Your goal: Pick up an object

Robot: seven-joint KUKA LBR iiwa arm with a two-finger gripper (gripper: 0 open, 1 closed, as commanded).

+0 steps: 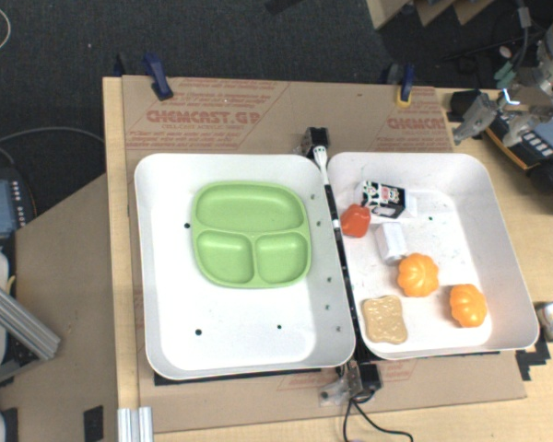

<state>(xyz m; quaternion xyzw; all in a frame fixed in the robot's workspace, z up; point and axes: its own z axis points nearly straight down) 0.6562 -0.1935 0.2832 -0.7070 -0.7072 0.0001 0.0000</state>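
Camera view: the arm's end is out past the 1 o'clock corner of the right bin (498, 201). What I take for the gripper (479, 110) hangs over the bench edge, well apart from everything in the bin. Whether it is open or shut I cannot tell, as it is small and half lost in clutter. Nothing can be seen in its hold. Judging by that, the pick has not begun and the arm is parked clear so the whole bin stays visible.

All the loose pieces lie in the right bin, reckoned here from its centre.
- A black-and-white cow-print carton (383, 198) is at 11 o'clock, tipped on its side.
- A small red piece (355, 220) is at 10 o'clock, close against the dividing wall.
- A white block (393, 242) lies towards 9 o'clock.
- An orange toy pumpkin (417, 274), ribbed and glossy, sits just below the centre.
- A second pumpkin (467, 305) is at 5 o'clock.
- A tan toast slice (384, 319) lies flat at 7 o'clock.

The pumpkins stand apart from their neighbours, so they look the easiest to close on. The toast lies flat and looks harder to grip.

The left bin (166, 274) holds a green divided plate (252, 233) at its centre. Blue clamps (157, 76) at 12 o'clock pin the cardboard sheet, presumably to keep the bins from shifting.
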